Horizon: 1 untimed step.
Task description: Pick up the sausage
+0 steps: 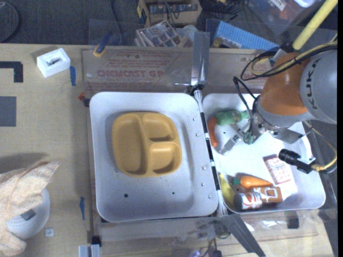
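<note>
The sausage [213, 132], a short reddish-orange link, lies along the left wall of the right bin [316, 194], pointing front to back. My gripper [239, 140] hangs low over that bin just right of the sausage, apart from it. It is open and holds nothing between its fingers. One grey finger [231, 142] points towards the sausage's near end. The grey arm with its orange band [284, 92] reaches in from the right.
A green soft item [228, 116] lies behind the sausage. A carrot [255, 182], a red-labelled bottle [258, 197], a yellow piece [227, 188] and a small card box [278, 169] fill the right bin's front. A yellow divided tray [146, 143] sits in the left bin [107, 197].
</note>
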### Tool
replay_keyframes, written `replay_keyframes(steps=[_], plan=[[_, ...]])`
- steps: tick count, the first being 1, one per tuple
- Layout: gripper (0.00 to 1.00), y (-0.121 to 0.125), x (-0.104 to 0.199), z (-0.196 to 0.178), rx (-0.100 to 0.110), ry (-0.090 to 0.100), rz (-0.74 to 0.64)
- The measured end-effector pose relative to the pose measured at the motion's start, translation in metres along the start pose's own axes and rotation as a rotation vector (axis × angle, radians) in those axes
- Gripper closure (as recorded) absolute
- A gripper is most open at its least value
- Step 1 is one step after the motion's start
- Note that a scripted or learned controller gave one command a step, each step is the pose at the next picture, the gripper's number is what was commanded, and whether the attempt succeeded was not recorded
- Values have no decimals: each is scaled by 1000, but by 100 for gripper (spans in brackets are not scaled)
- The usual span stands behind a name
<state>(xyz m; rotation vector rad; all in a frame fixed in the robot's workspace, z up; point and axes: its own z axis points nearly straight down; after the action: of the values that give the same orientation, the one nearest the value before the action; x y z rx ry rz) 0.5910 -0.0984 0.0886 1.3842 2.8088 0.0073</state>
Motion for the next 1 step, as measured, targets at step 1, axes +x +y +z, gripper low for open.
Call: replay_keyframes(steps=[1], plan=[[0, 16, -16, 1, 1, 0, -8]])
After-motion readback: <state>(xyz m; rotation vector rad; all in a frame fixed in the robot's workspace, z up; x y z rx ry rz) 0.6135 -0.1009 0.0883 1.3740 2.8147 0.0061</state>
